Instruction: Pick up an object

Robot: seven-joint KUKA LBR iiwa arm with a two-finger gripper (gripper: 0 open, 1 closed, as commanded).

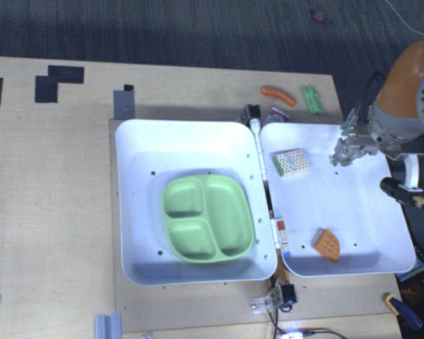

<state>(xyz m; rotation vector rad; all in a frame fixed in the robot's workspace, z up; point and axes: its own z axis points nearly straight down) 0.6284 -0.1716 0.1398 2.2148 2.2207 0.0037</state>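
Objects for picking lie in the right bin (381, 260), and none is between the fingers of the hand (344, 154) at this moment. Nearest the camera, at that bin's front, rests an orange waffle-like piece (327, 245), flat on the white floor and well apart from everything else. In the left bin (138, 189) alongside sits a green divided plate (208, 216), its three compartments bare. Further back in the right bin lies a small speckled block (292, 162), near the divider between the two bins. The hand hovers over the rear right part of the same bin, to the right of the block and apart from it; whether its fingers are spread or closed I cannot tell, since they are small and blurred against the white. Beyond the bins, on the worktop (56, 189), lie an orange sausage-shaped toy (278, 96) and a green toy (312, 99), just beside each other.

The step in hand looks like the approach, before any grasp. The next move would call for choosing a target, probably the speckled block as the closer one, shifting the hand over it, then descending to straddle it and closing.
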